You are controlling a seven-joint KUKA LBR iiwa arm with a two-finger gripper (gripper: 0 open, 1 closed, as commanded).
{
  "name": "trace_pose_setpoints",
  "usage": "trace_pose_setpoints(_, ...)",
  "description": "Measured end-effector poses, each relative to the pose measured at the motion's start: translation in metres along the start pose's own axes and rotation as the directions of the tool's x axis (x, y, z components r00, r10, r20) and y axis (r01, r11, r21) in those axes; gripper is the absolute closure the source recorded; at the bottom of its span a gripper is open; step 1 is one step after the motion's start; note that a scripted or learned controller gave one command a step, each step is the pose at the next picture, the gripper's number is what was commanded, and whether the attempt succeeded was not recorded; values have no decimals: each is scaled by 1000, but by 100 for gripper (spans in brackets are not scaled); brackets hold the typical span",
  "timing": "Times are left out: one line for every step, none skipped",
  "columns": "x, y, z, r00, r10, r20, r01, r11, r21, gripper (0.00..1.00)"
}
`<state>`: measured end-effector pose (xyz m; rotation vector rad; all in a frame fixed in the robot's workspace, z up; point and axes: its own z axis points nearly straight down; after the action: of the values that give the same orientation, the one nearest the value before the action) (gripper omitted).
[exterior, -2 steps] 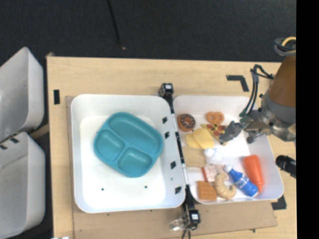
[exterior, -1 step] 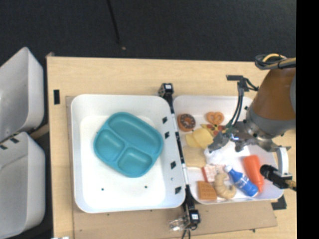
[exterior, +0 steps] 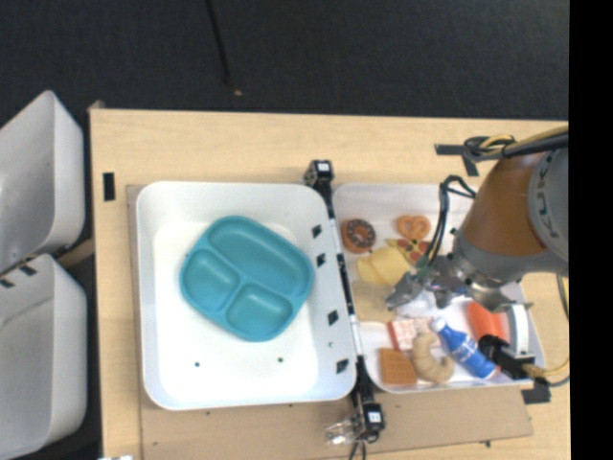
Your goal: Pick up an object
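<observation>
Well, the things to pick from all lie in the right bin (exterior: pixel 536 348): a chocolate doughnut (exterior: pixel 359 235) and a small orange pretzel (exterior: pixel 414 227) near its far wall, a pale yellow wedge (exterior: pixel 381 265) just below them, and toward the near wall a brown waffle square (exterior: pixel 396 366), a pink-and-white packet (exterior: pixel 403 332), a tan knobbly piece (exterior: pixel 428 356), a blue bottle (exterior: pixel 464 347) lying on its side, and an orange-and-white item (exterior: pixel 498 322) close to the right wall. The claw (exterior: pixel 414 291) hangs low over the middle of this bin, just right of the yellow wedge and above the packet; I cannot tell whether it is spread or pressed together, nor whether it touches anything, since its tip is a grey blur against the white floor. The arm (exterior: pixel 508 223) rises behind it, a broad orange band under grey housing, with black cables looping along its left side. Across the divider, the left bin (exterior: pixel 158 353) holds a teal plate (exterior: pixel 247 277) with three compartments, lying flat near its centre. Both bins sit side by side on the light wooden counter (exterior: pixel 115 295), and black clamps (exterior: pixel 319 172) grip the seam between them at the far and near ends.
</observation>
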<state>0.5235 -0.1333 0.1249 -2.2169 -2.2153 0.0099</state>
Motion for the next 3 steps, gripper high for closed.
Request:
trace_pose_setpoints(-1, 1, 27, 1000, 2, 0, -2, 1000, -6, 0)
trace_pose_setpoints(-2, 2, 17, 1000, 9, -1, -9, 1000, -8, 100)
trace_pose_setpoints(-14, 6, -30, 1000, 7, 2, -7, 1000, -10, 100)
